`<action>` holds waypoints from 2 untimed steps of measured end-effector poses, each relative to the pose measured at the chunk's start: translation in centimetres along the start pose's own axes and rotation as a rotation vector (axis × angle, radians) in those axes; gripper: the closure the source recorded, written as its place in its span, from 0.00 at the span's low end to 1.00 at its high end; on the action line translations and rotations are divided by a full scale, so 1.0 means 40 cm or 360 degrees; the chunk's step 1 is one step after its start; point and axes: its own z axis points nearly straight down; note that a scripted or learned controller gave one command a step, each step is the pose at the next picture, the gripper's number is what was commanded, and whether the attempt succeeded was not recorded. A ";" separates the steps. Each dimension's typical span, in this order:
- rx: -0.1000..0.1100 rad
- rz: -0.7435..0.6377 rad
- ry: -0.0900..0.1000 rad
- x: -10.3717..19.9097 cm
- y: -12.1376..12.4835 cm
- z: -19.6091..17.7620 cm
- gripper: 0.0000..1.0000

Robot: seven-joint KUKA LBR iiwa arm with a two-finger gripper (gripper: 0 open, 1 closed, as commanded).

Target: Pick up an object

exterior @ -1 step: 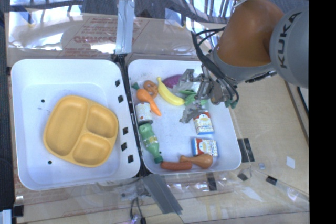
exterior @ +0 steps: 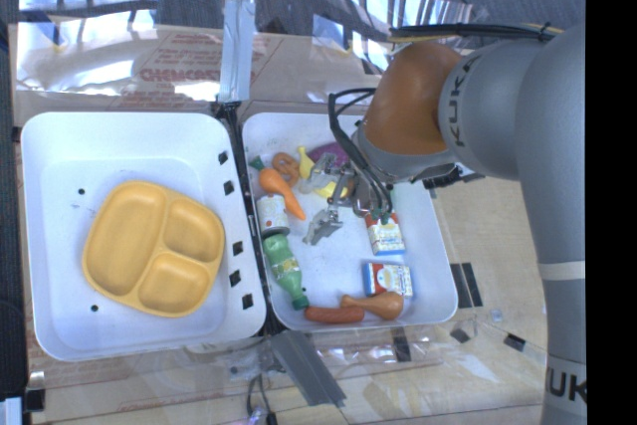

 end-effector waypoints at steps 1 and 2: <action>0.0013 0.0323 -0.0033 -0.153 0.064 0.025 0.00; 0.0008 0.0309 -0.0035 -0.155 0.074 -0.003 1.00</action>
